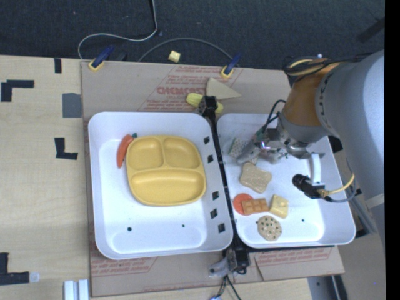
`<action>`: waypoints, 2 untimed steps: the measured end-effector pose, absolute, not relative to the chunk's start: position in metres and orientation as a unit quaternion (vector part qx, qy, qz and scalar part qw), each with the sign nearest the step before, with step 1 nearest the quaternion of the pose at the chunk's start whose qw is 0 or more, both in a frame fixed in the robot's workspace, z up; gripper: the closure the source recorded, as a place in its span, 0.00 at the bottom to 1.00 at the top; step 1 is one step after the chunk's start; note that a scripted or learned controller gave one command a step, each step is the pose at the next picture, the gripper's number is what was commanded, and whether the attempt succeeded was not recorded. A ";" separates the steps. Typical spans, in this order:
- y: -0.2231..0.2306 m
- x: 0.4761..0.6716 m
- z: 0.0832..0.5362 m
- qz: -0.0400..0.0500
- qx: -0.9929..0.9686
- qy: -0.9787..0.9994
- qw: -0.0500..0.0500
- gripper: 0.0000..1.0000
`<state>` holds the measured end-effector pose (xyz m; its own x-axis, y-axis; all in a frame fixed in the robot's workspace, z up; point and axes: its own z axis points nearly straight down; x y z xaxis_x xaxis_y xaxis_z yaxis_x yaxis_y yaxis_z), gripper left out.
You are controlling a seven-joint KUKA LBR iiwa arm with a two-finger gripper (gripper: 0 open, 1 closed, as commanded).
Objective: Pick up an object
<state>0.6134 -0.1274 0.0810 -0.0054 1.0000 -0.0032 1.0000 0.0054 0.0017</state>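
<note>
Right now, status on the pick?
Gripper low in the right bin, above the bread slice. Nothing seen between its fingers. Tomato slice, cheese and cookie lie nearby, untouched.

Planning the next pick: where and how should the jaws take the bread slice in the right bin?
Probably from straight above, across the bread slice's two straight side edges. It lies flat with bare bin floor on both sides; the tomato slice crowds its lower corner.
</note>
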 end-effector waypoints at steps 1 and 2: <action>-0.114 0.655 0.081 -0.025 0.711 0.702 -0.022 0.00; -0.115 0.653 0.090 -0.025 0.712 0.701 -0.021 1.00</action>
<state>0.6533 -0.1151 0.0904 0.0147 0.9999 -0.0050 0.9978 -0.0150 -0.0647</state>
